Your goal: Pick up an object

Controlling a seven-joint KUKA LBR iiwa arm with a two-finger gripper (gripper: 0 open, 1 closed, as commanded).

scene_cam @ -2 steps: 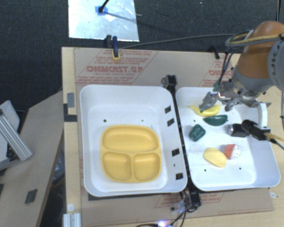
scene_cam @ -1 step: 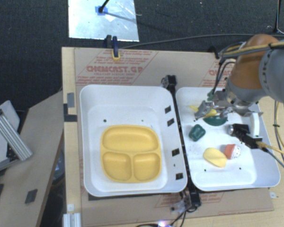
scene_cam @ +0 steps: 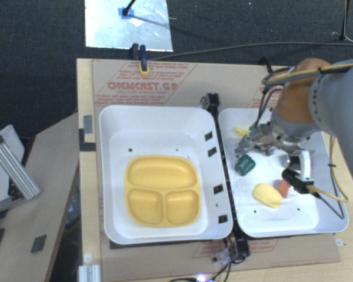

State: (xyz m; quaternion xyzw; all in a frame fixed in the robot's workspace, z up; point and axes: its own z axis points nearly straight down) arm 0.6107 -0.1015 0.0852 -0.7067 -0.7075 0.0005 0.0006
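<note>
In the right bin point(scene_cam: 294, 225), a dark green object point(scene_cam: 245, 165) lies near the left wall. A yellow lemon-like object point(scene_cam: 267, 195) rests closer to the front, with a small orange-red object point(scene_cam: 284, 188) touching its right side. A small yellow piece point(scene_cam: 242, 131) lies toward the back left of that bin. My gripper point(scene_cam: 251, 144) reaches in from the right and hangs low just above and behind the green object. Nothing is visibly held in it.
The left bin point(scene_cam: 115, 128) holds a yellow divided plate point(scene_cam: 162, 190). A black divider with clips point(scene_cam: 219, 157) runs between the two bins. The grey arm with its orange band point(scene_cam: 297, 101) covers the right bin's back right part.
</note>
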